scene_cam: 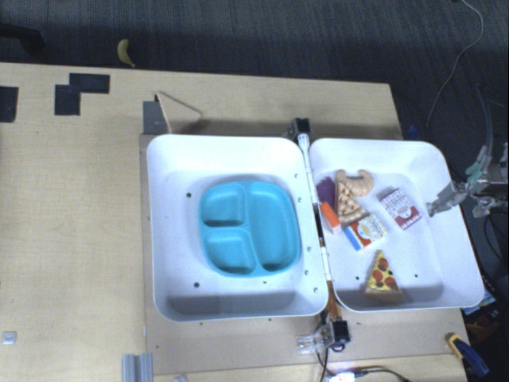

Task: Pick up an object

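The gripper [445,203] sits at the right rim of the right bin [445,293], low over its edge; whether the fingers are spread or pressed together cannot be told at this size. Nothing is seen between them. The nearest candidate, a small red-and-white packet [400,208], lies just left of the gripper on the bin floor, its long axis running upper-left to lower-right. Further left lie a pizza slice [347,200] and a second packet [367,231]; another pizza slice [382,274] lies below, tip pointing up. The blue tray [248,227] occupies the left bin [171,213] on the worktop [71,237]. Judgement: a short leftward reach is required.
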{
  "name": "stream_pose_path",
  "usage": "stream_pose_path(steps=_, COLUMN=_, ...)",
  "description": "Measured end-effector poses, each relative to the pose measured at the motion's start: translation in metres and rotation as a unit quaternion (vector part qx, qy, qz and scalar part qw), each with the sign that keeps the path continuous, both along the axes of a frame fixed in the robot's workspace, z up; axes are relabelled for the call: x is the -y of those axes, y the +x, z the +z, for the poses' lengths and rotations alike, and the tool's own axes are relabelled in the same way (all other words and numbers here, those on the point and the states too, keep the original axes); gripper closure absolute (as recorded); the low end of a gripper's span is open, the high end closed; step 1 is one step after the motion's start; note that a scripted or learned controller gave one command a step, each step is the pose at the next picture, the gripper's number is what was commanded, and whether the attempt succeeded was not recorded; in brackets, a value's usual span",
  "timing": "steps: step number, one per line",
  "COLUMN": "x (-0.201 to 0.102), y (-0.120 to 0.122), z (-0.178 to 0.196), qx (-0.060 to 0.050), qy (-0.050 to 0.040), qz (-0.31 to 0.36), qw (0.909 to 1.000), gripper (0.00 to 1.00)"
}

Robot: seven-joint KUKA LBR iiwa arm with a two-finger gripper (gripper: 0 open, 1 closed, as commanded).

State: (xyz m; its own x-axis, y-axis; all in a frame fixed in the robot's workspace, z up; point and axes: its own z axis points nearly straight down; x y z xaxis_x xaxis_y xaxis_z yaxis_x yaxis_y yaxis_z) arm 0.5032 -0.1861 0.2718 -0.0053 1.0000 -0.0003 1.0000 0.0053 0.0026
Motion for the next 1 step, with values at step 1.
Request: stream_pose_path(steps=1, x=-0.0075, y=0.0211, z=-0.1528, qx=-0.002, qy=0.0007, qz=-0.001, qw=1.0000, gripper=0.00)
